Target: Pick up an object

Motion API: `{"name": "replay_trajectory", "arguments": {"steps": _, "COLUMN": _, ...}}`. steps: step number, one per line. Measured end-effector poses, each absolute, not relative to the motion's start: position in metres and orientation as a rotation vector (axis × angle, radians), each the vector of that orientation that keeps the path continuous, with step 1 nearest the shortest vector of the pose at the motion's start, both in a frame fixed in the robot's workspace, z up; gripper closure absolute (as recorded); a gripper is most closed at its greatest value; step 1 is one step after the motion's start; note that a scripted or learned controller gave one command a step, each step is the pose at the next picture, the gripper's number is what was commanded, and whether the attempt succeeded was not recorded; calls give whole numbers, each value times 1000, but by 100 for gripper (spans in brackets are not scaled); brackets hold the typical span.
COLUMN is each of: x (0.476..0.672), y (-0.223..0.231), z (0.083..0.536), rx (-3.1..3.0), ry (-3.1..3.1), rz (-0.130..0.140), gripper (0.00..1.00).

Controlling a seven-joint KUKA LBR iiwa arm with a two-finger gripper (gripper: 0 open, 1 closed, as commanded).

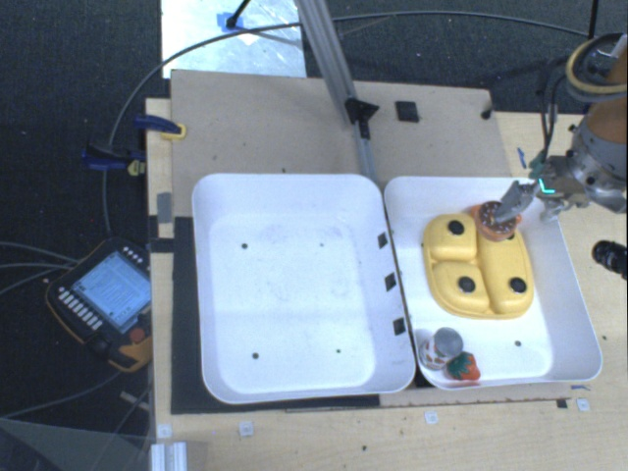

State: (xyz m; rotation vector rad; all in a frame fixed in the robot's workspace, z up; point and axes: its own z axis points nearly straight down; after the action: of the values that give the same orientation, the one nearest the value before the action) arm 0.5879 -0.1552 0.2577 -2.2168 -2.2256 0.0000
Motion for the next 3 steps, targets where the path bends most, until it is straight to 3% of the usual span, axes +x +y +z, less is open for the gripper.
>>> {"name": "replay_trajectory", "arguments": {"steps": 1, "x": 588, "y": -155, "z": 259, "rx": -2218, "ry": -2227, "rz": -2, "gripper": 0}}
{"name": "replay_trajectory", "arguments": {"steps": 3, "x": 576, "y": -154, "z": 142, "rx": -2218, "ry": -2220, "rz": 3, "gripper": 0}}
